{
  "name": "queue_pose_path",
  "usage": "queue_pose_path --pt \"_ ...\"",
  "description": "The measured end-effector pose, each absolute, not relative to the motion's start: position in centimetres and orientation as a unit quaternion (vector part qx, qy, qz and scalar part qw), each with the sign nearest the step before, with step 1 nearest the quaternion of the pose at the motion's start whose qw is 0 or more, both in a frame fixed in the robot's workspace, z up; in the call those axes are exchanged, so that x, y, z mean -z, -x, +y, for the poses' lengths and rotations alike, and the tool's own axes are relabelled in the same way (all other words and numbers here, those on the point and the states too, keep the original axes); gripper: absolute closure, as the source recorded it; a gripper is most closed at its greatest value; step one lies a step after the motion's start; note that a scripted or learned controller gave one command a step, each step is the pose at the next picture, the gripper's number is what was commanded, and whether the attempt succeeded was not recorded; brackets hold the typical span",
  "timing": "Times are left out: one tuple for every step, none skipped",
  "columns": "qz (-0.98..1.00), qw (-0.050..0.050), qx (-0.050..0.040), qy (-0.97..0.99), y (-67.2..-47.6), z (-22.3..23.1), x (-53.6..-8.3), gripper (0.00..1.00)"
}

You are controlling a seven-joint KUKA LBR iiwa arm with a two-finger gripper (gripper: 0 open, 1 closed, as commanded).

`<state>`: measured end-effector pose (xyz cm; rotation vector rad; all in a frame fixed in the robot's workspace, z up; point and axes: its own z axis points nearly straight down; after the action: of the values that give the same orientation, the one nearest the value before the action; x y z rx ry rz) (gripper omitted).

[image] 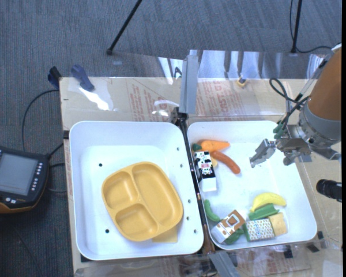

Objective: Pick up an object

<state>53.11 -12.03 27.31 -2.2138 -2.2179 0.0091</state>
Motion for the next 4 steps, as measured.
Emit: queue_pose_path --pt "-0.799 0.01 -0.0046 0.601 -57.1 -9.5 -12.3 0.0" --pt "-0.797 0.004 -0.0036 0.604 -59.5 -10.8 -8.2 0.0" --pt "-0.795 0.008 -0.0039 0.606 -59.4 -10.8 -8.8 1.0" --pt "-0.803 0.0 0.0013 0.595 -60.9 -4.8 -18.8 1.0"
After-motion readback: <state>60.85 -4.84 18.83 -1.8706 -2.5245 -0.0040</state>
